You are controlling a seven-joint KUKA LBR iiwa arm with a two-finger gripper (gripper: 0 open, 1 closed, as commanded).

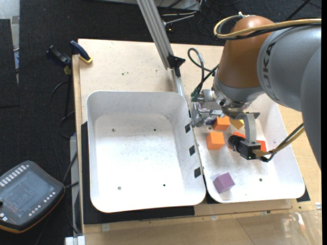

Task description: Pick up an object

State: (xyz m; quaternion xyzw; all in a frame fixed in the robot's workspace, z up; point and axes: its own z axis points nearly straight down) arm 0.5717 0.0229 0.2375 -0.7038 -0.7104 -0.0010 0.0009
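Camera view: near to far.
Purple block (223,182): loose at 6 o'clock in right bin (286,185), well apart from tool.
Orange block (215,140): centre, nearest pick.
Tool (225,117): low at 12 o'clock, presumably reaching; grip unreadable.

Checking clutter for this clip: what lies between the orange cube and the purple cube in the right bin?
In the camera view, only bare white bin floor separates the orange cube from the purple cube below it.

Both white bins (138,111) look like smooth matt plastic; the bench (127,60) is pale speckled wood; the blocks (215,140) look matt.
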